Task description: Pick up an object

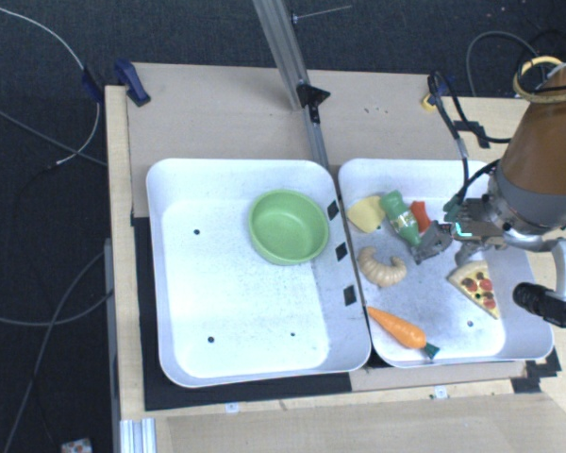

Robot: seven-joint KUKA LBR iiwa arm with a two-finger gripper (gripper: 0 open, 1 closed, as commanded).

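Observation:
My gripper [438,241] hangs low over the right bin [509,345], reaching in from the right under the grey and orange arm. It sits just right of the lower end of a green bottle [398,213] with a red patch beside it. A pizza slice [475,285] lies just below and to the right of the gripper. A pale yellow fruit [364,213] lies at the bin's upper left, a tan croissant [384,268] is below it, and an orange carrot [397,327] rests near the front wall. Nothing is seen lifted.
The left bin [184,272] holds a green bowl [288,226] near its upper right corner. A metal rail [283,45] slants down from the top to the gap between the bins. A black cable [467,135] runs along the right bin's back.

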